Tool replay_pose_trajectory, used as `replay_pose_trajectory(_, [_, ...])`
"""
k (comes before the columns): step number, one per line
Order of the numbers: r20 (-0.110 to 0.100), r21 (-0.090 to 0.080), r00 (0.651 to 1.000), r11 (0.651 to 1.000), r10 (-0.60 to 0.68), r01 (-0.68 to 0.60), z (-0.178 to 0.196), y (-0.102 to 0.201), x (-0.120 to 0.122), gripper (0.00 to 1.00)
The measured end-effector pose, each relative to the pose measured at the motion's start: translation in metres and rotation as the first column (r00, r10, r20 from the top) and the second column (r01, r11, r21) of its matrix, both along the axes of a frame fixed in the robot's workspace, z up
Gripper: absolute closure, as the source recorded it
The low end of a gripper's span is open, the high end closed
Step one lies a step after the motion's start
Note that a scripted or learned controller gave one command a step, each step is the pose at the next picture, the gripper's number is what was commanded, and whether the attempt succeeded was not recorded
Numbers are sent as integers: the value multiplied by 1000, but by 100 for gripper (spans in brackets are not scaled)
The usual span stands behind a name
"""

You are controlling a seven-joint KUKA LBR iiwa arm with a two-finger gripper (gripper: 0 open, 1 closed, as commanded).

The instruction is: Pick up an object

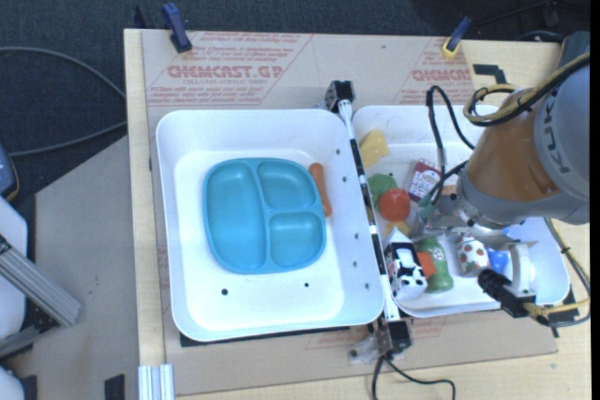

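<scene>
You are looking at open floor in the left bin (pixel 178 201) along its lower and left edges, around the blue divided plate (pixel 265 214). An orange stick (pixel 321 189) is lying against the plate's right rim. Right of centre, the arm (pixel 516 169) is covering a right bin (pixel 553 281) crowded with small objects (pixel 417 262).

robot lab: clamped board bench (pixel 281 70), two white bins (pixel 187 229), loose cables (pixel 56 61), grey carpet.
</scene>
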State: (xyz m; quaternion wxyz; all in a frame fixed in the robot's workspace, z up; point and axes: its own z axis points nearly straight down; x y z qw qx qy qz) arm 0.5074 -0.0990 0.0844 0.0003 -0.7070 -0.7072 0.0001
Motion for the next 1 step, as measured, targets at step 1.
replay_pose_trajectory(1, [2, 0, 1000, 1000, 1, -1, 101, 60, 26, 100])
